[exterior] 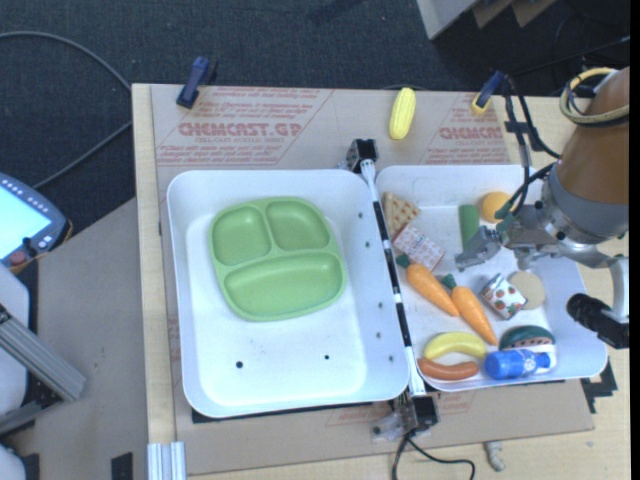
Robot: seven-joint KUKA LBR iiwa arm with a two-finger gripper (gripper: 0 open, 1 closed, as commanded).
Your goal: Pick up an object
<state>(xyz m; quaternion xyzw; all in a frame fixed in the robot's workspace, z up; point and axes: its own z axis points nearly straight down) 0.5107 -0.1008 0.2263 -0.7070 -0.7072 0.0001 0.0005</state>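
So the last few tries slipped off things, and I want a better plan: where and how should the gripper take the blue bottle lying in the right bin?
Probably across the middle of the blue bottle, coming straight down, jaws closing across its short width. It lies on its side along the right bin's near wall, with the hot dog at one end, so the ends and near side look crowded.
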